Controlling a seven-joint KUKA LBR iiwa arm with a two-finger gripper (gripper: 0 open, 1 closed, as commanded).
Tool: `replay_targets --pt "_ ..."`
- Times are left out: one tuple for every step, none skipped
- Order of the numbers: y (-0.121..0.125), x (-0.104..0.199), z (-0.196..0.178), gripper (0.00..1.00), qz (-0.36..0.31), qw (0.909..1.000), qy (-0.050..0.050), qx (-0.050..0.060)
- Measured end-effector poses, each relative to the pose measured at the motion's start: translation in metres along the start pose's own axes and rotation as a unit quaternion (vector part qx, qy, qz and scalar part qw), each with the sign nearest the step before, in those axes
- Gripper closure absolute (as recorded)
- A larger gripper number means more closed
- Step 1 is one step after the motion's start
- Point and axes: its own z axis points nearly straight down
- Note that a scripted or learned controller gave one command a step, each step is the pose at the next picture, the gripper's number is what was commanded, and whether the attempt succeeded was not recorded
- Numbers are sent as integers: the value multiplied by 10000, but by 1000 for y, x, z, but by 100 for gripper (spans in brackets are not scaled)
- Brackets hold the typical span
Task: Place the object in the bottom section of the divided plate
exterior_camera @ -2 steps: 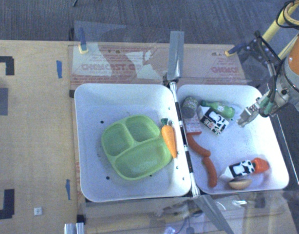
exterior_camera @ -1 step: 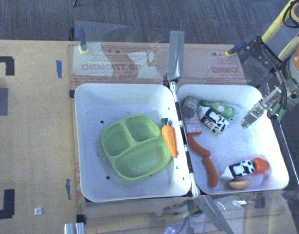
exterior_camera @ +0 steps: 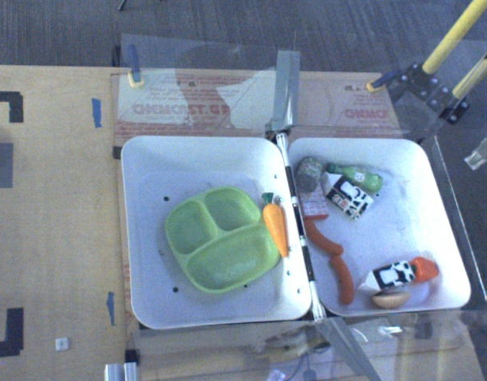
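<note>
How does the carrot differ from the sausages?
The carrot is orange with a green top; the sausages are red-brown. The carrot lies in the left bin beside the green plate; the sausages lie in the right bin. The carrot tapers; the sausages curve. All lie flat.

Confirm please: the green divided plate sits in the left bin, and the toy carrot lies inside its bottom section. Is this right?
Not quite. The camera view shows the green divided plate in the left bin, as you say, but the toy carrot lies outside the plate, on the bin floor along the plate's right edge.
</note>
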Motion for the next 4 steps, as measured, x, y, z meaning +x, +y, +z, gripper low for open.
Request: replay_targets --pt "33 -52 25 100 -469 9989 -9 -4" --pt "35 -52 13 100 -489 9988 -50 -29" --pt "52 -106 52 100 -599 9982 -9 -2" --pt "54 -106 39 100 -615 9981 -57 -27"
